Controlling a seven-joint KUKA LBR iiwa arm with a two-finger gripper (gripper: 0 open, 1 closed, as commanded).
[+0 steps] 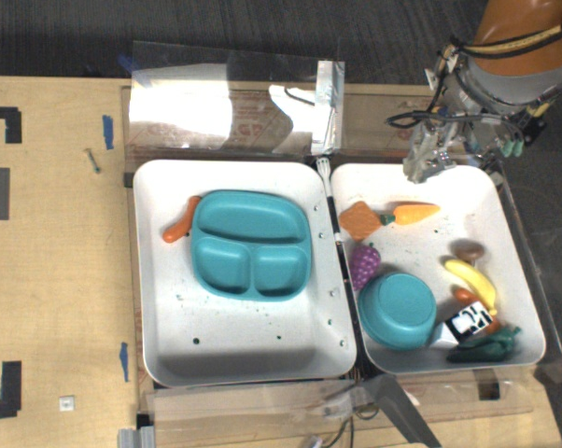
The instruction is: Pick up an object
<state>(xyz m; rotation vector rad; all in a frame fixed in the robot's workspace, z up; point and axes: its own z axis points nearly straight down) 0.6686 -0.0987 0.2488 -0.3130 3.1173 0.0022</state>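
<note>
Two white bins are being shown side by side on a bench, viewed from above at a slant. The left bin (160,343) is carrying a teal divided tray (251,243) near its middle, with an orange sausage-shaped piece (179,222) lying against the tray's left edge. The right bin (519,278) is carrying several toys: an orange slice (359,220) and a carrot (412,214) near its far edge, purple grapes (363,264) by its left wall, a teal bowl (399,309) toward its near edge, a brown piece (467,248) and a banana (473,281) along its right side, and a black-and-white block (470,323) beside a dark green piece (491,344) in the near right corner. The gripper (428,157) is being held over the right bin's far edge, just beyond the carrot and apart from it; nothing is being seen between its fingers, and whether the jaws are spread or pressed together cannot be told.
</note>
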